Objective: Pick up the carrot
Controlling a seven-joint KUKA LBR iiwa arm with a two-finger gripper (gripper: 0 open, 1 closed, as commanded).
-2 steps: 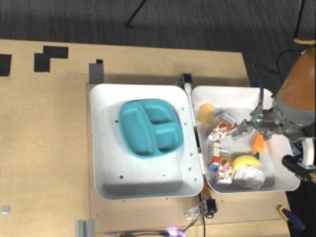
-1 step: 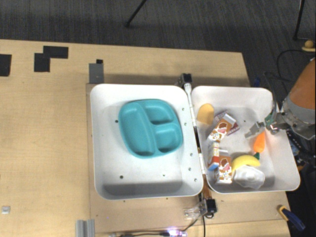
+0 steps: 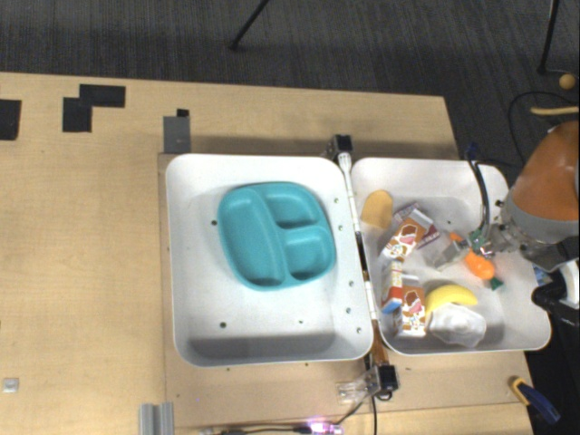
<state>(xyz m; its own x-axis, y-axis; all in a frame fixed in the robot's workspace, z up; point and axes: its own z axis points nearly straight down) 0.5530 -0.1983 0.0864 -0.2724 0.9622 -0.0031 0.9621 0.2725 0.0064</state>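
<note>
Hand (image 3: 478,246) low in right bin (image 3: 517,333), right at the carrot (image 3: 481,266).

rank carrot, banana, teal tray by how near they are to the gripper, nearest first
1. carrot, in the right bin, right at the gripper.
2. banana, same bin, nearer the front.
3. teal tray, over in the left bin.

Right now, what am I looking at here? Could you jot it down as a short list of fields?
left bin: holds a teal divided tray
right bin: carrot, banana, two small cartons, white crumpled item, tan piece
arm: reaches in from the right, gripper low over the right bin
carrot: orange, lying beside the gripper's tip, near the bin's right side
grasp: cannot tell
</note>
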